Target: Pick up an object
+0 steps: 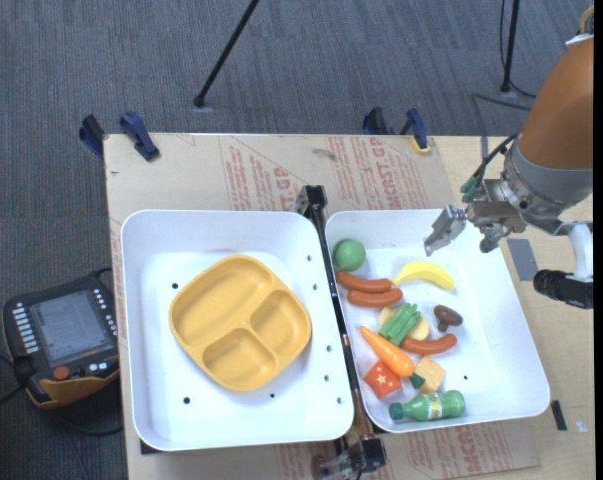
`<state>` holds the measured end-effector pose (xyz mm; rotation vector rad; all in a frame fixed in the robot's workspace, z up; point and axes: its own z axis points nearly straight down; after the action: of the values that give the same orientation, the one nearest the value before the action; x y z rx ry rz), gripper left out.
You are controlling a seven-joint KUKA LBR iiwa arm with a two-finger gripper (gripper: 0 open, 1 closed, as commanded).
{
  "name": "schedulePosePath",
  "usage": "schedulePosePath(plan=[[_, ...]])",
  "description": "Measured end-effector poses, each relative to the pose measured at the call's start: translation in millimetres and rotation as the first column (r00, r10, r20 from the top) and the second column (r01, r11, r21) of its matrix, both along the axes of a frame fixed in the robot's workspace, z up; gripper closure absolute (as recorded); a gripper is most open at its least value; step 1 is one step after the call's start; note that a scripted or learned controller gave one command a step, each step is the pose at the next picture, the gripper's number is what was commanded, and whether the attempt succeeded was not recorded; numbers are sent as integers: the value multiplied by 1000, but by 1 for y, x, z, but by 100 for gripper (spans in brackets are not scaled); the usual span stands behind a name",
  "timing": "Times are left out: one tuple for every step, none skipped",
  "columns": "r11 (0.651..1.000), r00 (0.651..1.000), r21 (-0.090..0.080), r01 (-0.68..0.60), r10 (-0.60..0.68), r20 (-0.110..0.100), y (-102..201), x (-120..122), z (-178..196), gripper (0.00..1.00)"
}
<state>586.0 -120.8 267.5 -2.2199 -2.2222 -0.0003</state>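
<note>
The right bin [516, 343] holds several toy foods: a green ball [349, 255], a yellow banana [426, 274], two red sausages [365, 283] side by side, a green bean bundle [401, 321], a brown mushroom [447, 317], a third sausage [429, 345], an orange carrot [386, 349], a red block [382, 379], a tan block [430, 374] and a green bottle [428, 406]. My gripper [468, 236] hangs above the bin's far right part, just beyond the banana. It is open with nothing between its fingers.
The left bin [146, 268] holds a yellow divided plate [240, 321]. Blue clamps [138, 133] grip the far edge of the cardboard-covered bench. A teach pendant [61, 338] lies on the floor at the left. Tripod legs [231, 38] stand behind the bench.
</note>
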Motion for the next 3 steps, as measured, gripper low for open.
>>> schedulePosePath(plan=[[1000,1000,1,2,-2,-4,28,-23,-179,0],[1000,1000,2,2,-2,-4,34,-94,-180,0],[1000,1000,1,2,-2,-2,34,-45,-180,0]])
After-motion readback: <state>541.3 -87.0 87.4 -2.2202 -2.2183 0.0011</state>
